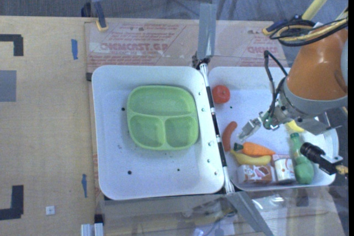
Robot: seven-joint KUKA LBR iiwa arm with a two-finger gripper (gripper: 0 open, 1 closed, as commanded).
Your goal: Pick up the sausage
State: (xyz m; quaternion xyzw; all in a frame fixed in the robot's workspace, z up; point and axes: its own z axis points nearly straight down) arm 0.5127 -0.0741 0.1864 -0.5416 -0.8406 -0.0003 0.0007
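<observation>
1. The sausage (pixel 229 135), a reddish-orange link, lies in the right bin (pixel 251 94) close to its left wall, about halfway along that wall, running roughly parallel to it.
2. The gripper (pixel 250 127) hangs over the middle of the right bin, just to the right of the sausage and apart from it; whether its jaws are open or closed cannot be told, and nothing is seen between them.
3. A red tomato (pixel 221 94) sits near the right bin's far-left corner.
4. A carrot (pixel 258 148), a banana (pixel 251 158), two small cartons (pixel 258 173) and a green bottle (pixel 301 162) crowd along the right bin's near edge.
5. The left bin (pixel 108 135) carries a green divided plate (pixel 162 117) at its middle.
</observation>
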